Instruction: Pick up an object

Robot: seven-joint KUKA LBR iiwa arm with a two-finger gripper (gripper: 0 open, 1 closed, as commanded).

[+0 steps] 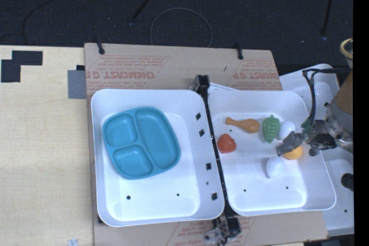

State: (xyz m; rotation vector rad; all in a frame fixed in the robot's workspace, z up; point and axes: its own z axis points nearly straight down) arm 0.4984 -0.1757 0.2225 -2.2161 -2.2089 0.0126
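White bins [144,213]: two; one blue tray [140,142]; five toys; pincer [303,144] open over yellow one [294,152].

Tray [141,141] blue; bins [147,207] white; tomato [226,143] red; drumstick [243,124] orange-tan; green fruit [270,128]; egg [275,167] white.

A divided tray [141,142] lies in the left bin [109,204]; 6 items in the right bin [259,199].

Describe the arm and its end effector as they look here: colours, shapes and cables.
The arm enters at the right edge as a rounded brownish-orange section above a grey wrist. Black cables loop beside it. The end effector is small, dark grey and metallic, with two short prongs and a hint of green at its base.
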